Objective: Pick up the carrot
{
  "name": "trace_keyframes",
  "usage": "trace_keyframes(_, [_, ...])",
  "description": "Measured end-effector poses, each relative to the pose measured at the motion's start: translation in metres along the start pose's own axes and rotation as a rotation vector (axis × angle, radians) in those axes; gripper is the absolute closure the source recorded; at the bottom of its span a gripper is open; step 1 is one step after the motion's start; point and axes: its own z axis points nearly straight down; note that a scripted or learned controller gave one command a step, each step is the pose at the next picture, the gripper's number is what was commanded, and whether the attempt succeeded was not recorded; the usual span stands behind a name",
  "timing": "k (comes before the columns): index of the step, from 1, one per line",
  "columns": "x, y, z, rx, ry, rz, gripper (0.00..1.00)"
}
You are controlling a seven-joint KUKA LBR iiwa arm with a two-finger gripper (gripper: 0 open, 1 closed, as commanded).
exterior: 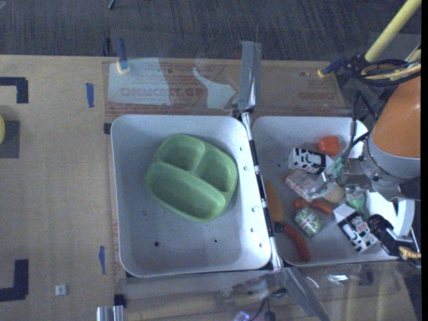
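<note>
Carrot [273, 203] lies against right bin's [267, 129] left wall. Pincer [338, 172] hangs over bin's clutter, right of carrot; grip state indiscernible.

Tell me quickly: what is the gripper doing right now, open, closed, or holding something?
Gripper: cannot be told; it sits low in the right white bin among the toy food, apart from the long orange carrot by the divider.
</note>
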Motion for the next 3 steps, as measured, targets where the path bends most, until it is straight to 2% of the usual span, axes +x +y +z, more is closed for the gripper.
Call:
trace_keyframes(1, [-0.035, -0.01, 0.107, -0.004, -0.001, 0.074, 0.0])
trace_keyframes(2, [-0.09, 0.025, 0.041, -0.003, -0.001, 0.504, 0.0])
trace_keyframes(3, [-0.1, -0.006, 0.118, -0.003, 0.005, 0.266, 0.0])
